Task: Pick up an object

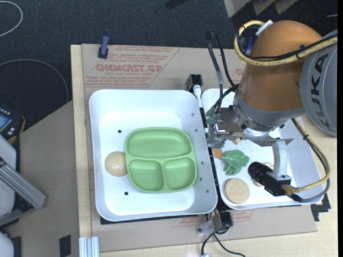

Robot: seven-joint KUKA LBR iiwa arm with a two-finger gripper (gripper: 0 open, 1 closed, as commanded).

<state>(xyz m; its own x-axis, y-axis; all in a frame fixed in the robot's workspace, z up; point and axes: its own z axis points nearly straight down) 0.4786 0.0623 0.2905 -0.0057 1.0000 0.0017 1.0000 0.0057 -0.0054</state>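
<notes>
Cannot tell whether the two-finger gripper [225, 130] stands open or closed: tucked under the grey arm with its orange wrist band [270, 63], and nothing seen clamped in it. Starting at the left: a small blue clip [104, 44] at the upper left corner of a brown cardboard sheet with red print [134, 63], lying beneath both bins. Next, the left shallow white plastic bin [99, 138], holding a round pale tan ball-like piece [115, 164] that touches the left edge of a light green plastic tray with three compartments [161, 159]; one wide compartment along the top, two smaller ones side by side below. Further right, across the seam between the bins, the right shallow white plastic bin [268, 203], partly covered by the arm. Inside it, close to its left wall, a tiny orange piece [217, 153], just beside a green leafy-looking toy piece [234, 160], both lying just below the gripper in the view. Below those, near the bin's front rim, a flat round tan disc [236, 190], apart from the green piece and resting on the bin floor.
</notes>
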